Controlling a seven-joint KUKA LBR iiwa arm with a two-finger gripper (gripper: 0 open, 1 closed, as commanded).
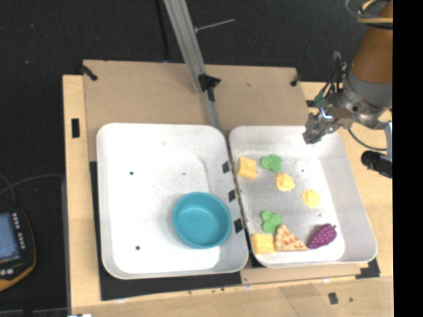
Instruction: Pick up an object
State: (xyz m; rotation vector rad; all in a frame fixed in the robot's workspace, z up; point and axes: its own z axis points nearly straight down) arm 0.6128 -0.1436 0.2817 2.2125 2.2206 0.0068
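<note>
A robot arm's gripper [314, 132] hangs over the far right corner of the right-hand bin [353, 197]; from this high angle it cannot be made out whether it is parted or closed, and nothing is seen in its grasp. Below and to its left, well apart from it, toy food pieces lie scattered across the bin floor. Nearest are a green piece [271, 163] and a yellow piece [285, 182] just beside it, with another yellow piece [310, 198] nearer the camera and a yellow block [247, 168] farther left by the bin's inner wall. Farther still from the tool, along the bin's near edge, sit a second green piece [269, 221], a yellow cube [262, 244], a pizza slice [288, 239] and a purple grape bunch [322, 236]. Beyond them, in the left-hand bin [132, 150], stands a blue bowl [201, 219].
</note>
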